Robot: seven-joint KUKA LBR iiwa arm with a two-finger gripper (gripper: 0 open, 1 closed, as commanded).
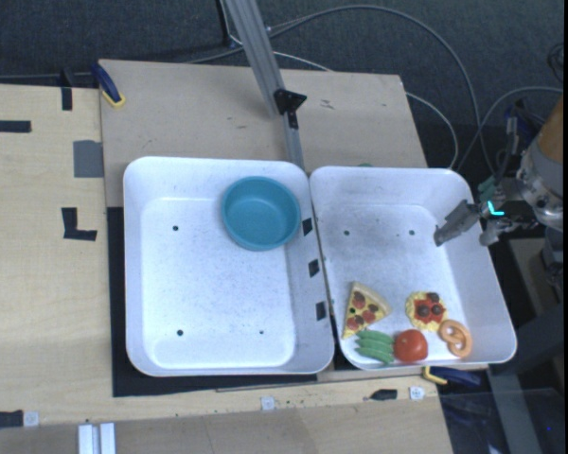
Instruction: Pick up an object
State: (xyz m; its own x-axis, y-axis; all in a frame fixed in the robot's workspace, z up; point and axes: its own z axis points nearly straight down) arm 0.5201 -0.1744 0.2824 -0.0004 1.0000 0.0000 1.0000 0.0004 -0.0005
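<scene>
Overhead, the end effector hangs at the right white bin's rim, finger spread indiscernible, toy pizza slice untouched.

Grey metal robot arm at the right edge of the frame, orange band at its upper end, dark two-finger gripper with long grey fingers, small teal-lit spot at the wrist, dark cables beside it
</scene>
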